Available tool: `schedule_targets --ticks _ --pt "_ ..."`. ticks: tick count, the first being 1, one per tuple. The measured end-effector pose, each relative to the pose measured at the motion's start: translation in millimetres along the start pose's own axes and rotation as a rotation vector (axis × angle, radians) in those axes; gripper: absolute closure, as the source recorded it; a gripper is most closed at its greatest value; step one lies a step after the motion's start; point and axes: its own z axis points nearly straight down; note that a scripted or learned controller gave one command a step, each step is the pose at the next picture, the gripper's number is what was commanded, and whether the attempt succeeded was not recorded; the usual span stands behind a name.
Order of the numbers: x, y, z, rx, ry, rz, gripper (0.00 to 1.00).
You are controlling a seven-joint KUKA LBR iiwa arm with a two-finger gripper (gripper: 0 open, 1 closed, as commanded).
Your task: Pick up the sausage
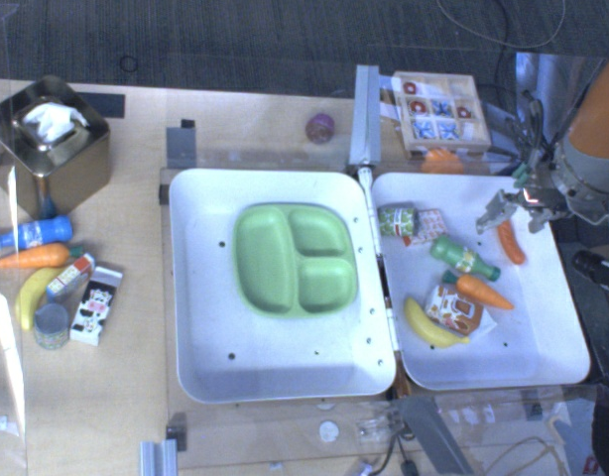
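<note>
- the sausage, a short orange-red piece, lies on the floor of the right bin near its upper right side, tilted, with its top end towards the upper left of the frame.
- the gripper hangs at the right of the frame, just above the sausage's upper end; its two fingers are spread apart, one at the left reaching towards the bin's middle, one at the right over the sausage's top.
- nothing sits between the fingers, so the hand is empty. whether a fingertip already touches the sausage is hard to say from this slant; it looks very near at least.
- other things share the bin to the lower left of the sausage: a green bottle, a carrot, a banana and a small carton. the bottle is near the sausage but apart from it.
- the left bin bears a green divided plate, well apart from the work.
- judged from this, the approach is done or nearly so: the hand is open over the target. the descent, the close and the lift are all yet to do.
</note>
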Motion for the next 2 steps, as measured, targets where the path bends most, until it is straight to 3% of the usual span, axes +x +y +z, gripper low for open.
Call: schedule_targets --ticks 1,2 --pt "-29 -15 72 -0.001 -0.001 0.072 0.0" --pt "-30 30 118 -0.005 -0.002 0.066 0.0"
